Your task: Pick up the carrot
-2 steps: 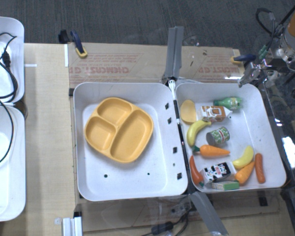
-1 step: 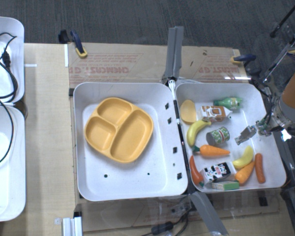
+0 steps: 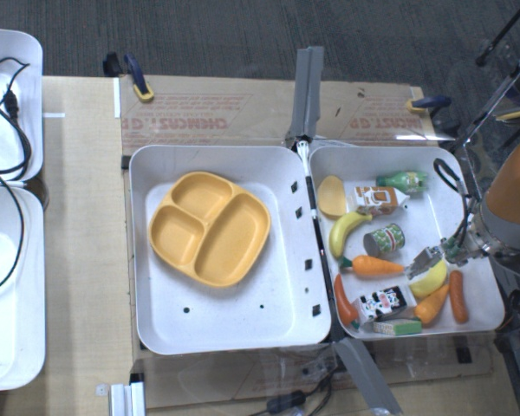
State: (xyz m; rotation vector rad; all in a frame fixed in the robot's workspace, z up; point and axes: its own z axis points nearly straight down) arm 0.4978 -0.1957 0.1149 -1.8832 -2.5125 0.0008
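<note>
gripper (image 3: 426,259) low in the right bin (image 3: 329,159), whether it's open i cannot tell, nothing visibly held. carrot (image 3: 377,267) lies mid-bin, just beside its tip. crowded there: banana (image 3: 346,231) and can (image 3: 384,238) nearby could get nudged or grabbed.

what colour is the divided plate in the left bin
Yellow-orange plate, seen in the camera view.

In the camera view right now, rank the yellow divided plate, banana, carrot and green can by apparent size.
1. yellow divided plate
2. banana and carrot, too alike to separate
3. green can
</note>
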